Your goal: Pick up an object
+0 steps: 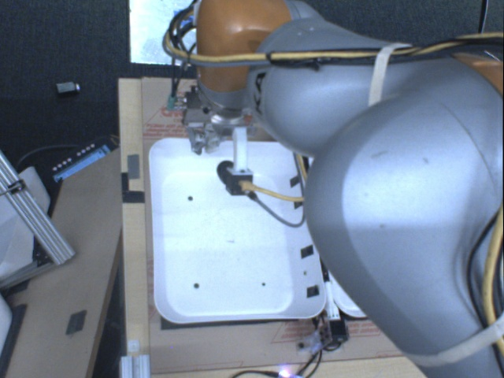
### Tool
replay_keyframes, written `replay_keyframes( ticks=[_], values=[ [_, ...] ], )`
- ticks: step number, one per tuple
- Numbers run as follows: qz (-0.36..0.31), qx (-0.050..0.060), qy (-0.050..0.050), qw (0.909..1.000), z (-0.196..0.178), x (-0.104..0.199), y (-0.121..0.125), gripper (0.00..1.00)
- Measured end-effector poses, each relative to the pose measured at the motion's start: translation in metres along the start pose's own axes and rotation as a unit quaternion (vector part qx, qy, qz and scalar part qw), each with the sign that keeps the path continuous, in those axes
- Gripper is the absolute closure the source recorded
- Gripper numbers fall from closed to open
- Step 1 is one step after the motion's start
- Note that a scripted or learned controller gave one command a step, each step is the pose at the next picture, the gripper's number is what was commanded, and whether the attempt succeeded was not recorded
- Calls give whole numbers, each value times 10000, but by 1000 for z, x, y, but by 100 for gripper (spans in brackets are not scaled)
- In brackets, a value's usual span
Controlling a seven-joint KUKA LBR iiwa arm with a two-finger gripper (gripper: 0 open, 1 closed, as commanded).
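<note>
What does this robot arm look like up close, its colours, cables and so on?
The arm is made of big, rounded, smooth grey shells, with a glossy orange band above the wrist. A yellow cable runs along its top, held by a pale strap. The gripper is a small metal piece, and a white and black part with another yellow cable hangs beside it.

One grey robot arm (394, 172) with a single orange band (236, 26) reaches over a table (87, 274) carrying two white bins: one (228, 242) in full sight, a second (346, 305) glimpsed as a sliver beneath the arm. Four small dark dots mark the near bin's floor. One yellow cable (276, 198) loops from the wrist. One aluminium rail (35, 219) leans at left, and one small grey block (68, 88) lies on the dark floor.
</note>
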State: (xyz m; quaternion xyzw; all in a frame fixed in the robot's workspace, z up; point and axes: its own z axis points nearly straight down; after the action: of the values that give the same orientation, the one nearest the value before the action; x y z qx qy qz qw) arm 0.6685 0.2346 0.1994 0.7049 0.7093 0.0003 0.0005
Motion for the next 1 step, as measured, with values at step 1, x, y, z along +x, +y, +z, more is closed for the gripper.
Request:
replay_keyframes(
  ticks=[1],
  values=[
    [-1,-8,1,10000,-5,0,0,100]
  ],
)
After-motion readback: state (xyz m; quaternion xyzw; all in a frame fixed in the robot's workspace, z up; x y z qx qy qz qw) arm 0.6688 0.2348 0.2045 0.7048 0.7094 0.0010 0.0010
